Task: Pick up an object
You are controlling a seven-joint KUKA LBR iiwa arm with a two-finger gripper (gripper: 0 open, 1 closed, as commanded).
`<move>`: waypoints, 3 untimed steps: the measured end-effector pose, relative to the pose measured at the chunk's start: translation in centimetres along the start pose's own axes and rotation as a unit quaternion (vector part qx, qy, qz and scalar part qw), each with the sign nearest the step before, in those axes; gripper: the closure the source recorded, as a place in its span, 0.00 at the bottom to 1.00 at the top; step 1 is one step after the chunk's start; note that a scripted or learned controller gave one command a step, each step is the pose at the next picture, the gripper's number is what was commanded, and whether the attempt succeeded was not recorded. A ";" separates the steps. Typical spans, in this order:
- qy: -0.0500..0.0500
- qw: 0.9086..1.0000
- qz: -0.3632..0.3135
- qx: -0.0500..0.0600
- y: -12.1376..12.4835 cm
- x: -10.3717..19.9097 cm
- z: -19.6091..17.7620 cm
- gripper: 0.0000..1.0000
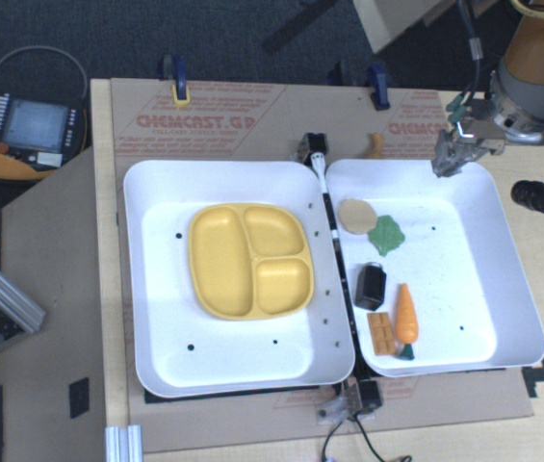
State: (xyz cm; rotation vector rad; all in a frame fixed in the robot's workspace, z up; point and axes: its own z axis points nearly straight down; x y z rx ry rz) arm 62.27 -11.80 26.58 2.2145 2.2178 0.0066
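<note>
Look at the right bin point(503, 258): your candidates lie along its left side. The carrot point(405, 315) is orange with a dark green stub at its lower end; its long axis runs roughly up and down the view, tip toward the far side. Just left of it lies a small tan cracker-like block point(381, 332), and above that a black oblong piece point(372, 286), slightly tilted. Farther up you see a green leafy piece point(387, 234) touching a round beige disc point(356, 216). The left bin point(146, 258) holds a yellow divided plate point(249, 259) with three compartments. The gripper point(452, 158) hangs over the right bin's far rim, well apart from every item.
</note>
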 end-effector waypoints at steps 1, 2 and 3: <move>0.002 1.000 -0.002 0.005 0.7 5.2 1.9 1.00; 0.002 1.000 -0.002 0.003 1.6 10.9 1.6 1.00; 0.002 1.000 -0.002 0.005 2.4 16.0 3.6 1.00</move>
